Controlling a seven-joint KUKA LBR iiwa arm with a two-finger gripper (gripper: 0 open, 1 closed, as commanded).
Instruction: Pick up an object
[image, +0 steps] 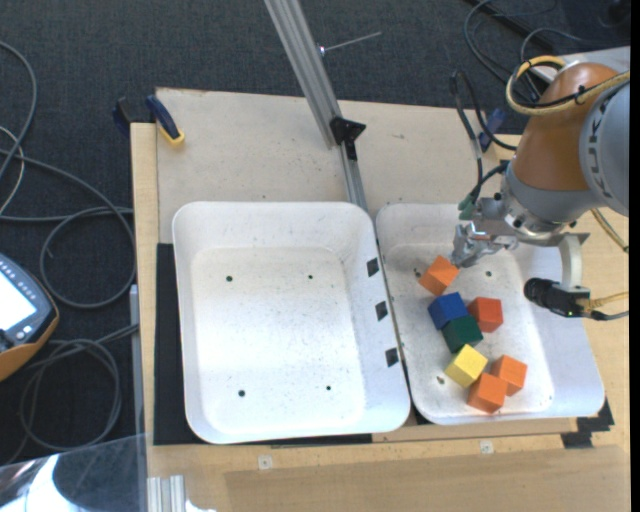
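Observation:
Several small blocks lie in the right bin (560, 385). An orange block (438, 275) sits nearest the back, then a blue block (447, 308), a red block (488, 313) and a green block (463, 332). Toward the front are a yellow block (465, 364) and two more orange blocks (510, 372) (487, 392). My gripper (470, 247) hangs low over the back of this bin. It is just up and right of the first orange block and very close to it. I cannot tell if they touch.
The left bin (190, 300) is beside the right one, sharing a raised divide. A slanted metal pole (315, 75) rises behind the bins. Cables trail from the arm at the right, and a black connector (545, 292) hangs over the right bin's edge.

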